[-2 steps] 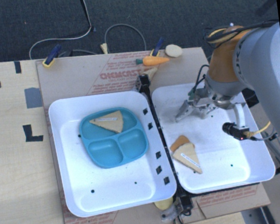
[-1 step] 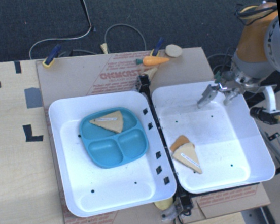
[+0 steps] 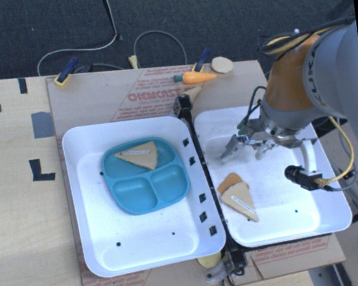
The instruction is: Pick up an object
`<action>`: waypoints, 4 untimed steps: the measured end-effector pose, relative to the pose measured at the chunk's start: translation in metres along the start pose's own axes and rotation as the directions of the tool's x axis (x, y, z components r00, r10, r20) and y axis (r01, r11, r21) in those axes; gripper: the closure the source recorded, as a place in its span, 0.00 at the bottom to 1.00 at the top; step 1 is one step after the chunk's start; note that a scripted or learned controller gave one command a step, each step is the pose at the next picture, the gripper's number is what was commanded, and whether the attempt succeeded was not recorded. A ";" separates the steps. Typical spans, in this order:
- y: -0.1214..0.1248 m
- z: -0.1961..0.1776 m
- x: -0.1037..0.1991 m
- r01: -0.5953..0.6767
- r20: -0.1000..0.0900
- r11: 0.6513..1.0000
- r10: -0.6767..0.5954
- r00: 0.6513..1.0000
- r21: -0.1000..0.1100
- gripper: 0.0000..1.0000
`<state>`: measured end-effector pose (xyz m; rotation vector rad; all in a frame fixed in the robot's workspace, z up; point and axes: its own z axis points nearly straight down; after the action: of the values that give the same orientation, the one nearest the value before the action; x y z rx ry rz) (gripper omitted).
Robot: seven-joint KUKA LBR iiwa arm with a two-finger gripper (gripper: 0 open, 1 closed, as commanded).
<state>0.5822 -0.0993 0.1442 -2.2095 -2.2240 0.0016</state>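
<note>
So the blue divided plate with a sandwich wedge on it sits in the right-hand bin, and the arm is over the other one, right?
Not quite. The camera view shows the blue divided plate, with a sandwich wedge on it, sitting in the left bin. The arm's gripper is over the right bin, where another wedge lies on the bin floor.

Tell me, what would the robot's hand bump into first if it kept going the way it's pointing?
Probably just the bare white floor of the right bin. The hand points down over it. The sandwich wedge lies nearer the camera, likely off its line, though depth is hard to judge.
</note>
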 end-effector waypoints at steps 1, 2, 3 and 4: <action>-0.009 0.060 -0.007 -0.005 0.007 1.000 0.005 1.000 -0.009 0.00; 0.071 0.003 -0.057 -0.005 0.009 1.000 0.005 1.000 -0.016 0.00; 0.015 0.020 0.007 -0.002 0.001 1.000 0.002 1.000 0.001 0.00; -0.016 0.059 0.001 -0.006 0.006 1.000 0.006 1.000 -0.011 0.00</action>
<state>0.5659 -0.0984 0.0851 -2.2247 -2.2266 -0.0041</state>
